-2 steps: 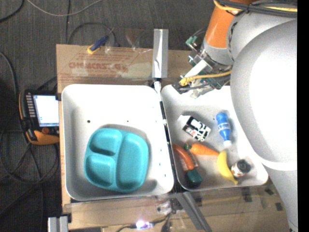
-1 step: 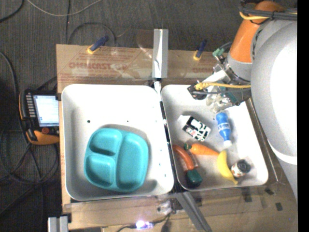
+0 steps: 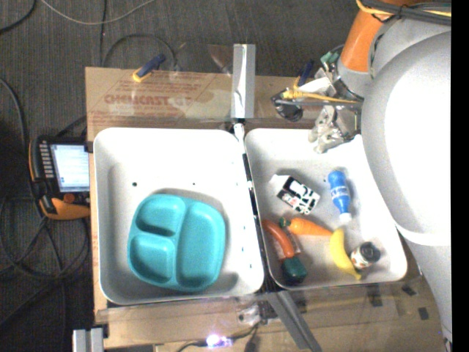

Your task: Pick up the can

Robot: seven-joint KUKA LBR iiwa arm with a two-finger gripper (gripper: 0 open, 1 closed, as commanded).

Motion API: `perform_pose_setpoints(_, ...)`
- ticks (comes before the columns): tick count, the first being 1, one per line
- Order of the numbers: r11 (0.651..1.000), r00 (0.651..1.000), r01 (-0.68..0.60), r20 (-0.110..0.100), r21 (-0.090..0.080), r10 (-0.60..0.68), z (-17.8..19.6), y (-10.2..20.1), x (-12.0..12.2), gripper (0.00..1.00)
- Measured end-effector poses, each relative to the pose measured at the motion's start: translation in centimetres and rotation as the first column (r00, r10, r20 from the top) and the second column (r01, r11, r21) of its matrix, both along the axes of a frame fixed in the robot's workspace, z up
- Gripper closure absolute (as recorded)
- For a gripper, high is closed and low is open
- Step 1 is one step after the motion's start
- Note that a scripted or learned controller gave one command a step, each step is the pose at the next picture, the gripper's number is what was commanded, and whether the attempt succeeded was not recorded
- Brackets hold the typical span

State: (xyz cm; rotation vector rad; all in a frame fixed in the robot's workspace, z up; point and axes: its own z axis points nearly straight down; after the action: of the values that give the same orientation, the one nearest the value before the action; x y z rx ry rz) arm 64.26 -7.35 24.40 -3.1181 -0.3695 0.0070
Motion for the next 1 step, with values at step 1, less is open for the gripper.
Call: perform_pose_setpoints(1,0.998,0.998,-0.063,-0.003,-0.001,0.063,-4.84,-3.33,-7.72,1.0)
